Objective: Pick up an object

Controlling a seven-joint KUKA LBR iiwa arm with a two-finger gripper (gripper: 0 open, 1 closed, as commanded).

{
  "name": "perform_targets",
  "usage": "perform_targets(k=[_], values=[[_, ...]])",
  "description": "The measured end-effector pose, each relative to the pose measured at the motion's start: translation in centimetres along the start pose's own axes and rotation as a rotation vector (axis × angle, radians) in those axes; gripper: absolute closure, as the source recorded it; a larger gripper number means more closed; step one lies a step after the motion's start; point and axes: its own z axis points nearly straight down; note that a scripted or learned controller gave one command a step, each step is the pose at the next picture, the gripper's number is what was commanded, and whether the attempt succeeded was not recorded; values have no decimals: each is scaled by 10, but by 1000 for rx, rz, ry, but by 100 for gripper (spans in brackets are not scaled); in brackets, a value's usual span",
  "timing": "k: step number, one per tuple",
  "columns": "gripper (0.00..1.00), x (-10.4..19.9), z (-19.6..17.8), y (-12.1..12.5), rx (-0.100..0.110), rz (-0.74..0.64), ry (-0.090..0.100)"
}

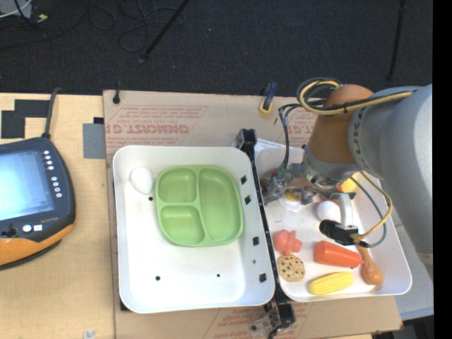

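The arm's orange wrist is hiding the gripper (pixel 293 189) (grip state: cannot tell) behind the orange plastic carrot (pixel 337 254), which is lying pointing left

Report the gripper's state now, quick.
Gripper: low in the right bin, hidden under the wrist; open or shut cannot be told.
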Motion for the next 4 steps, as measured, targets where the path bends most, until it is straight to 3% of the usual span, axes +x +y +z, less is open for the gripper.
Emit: perform_targets(k=[1,4], values=[[100,-2,-9,0,4,5,2],[100,-10,-141,1,-3,4,2]])
